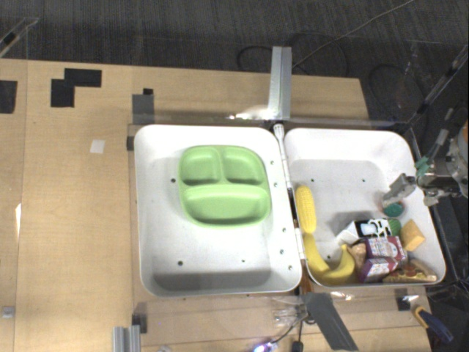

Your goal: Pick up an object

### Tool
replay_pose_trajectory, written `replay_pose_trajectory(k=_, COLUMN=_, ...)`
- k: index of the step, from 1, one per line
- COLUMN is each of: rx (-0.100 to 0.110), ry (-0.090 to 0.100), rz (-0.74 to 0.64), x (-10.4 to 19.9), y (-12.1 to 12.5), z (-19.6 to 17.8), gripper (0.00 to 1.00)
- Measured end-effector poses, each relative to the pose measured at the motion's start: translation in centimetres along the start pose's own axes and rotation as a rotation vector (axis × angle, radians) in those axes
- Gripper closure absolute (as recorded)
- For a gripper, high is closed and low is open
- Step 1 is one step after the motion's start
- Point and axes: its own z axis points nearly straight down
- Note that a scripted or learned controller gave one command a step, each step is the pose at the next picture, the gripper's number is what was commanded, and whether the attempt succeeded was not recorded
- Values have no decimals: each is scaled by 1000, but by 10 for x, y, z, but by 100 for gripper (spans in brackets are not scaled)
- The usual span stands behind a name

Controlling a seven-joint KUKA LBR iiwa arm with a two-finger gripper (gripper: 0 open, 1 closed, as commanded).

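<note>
Your pincer (401, 185) is hovering at the right bin's (344, 141) far right side, just above the pile of objects, with the arm reaching in from the edge; whether it is released or clenched you cannot tell from this angle, and nothing is visibly sitting in its grip. Directly beneath it a small teal piece (394, 210) is lying beside a tan block (414, 235). Toward the bin's near wall, a black-and-white item (374, 228) and a purple carton (382, 256) are crowding together, while a banana (327, 264) is curling along the left corner below an ear of corn (305, 207). In the left bin (154, 196), a green divided plate (223, 184) is lying flat, well apart from the action. For a clean pick, you are likely better off lowering straight onto the teal piece or the tan block, squaring up before closing, since the crowded cluster risks a glancing contact. The table (66, 196) is carrying both bins.
</note>
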Motion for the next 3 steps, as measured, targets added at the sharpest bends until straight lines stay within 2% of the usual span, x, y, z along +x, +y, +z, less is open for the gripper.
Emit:
replay_pose_trajectory(k=1, rx=-3, ry=-1, rz=110, x=2, y=-5, z=-93, gripper=0)
replay_pose_trajectory(k=2, rx=2, ry=1, rz=34, x=41, y=16, z=125, gripper=0)
replay_pose_trajectory(k=3, rx=0, ry=1, rz=288, x=90, y=30, z=80, gripper=0)
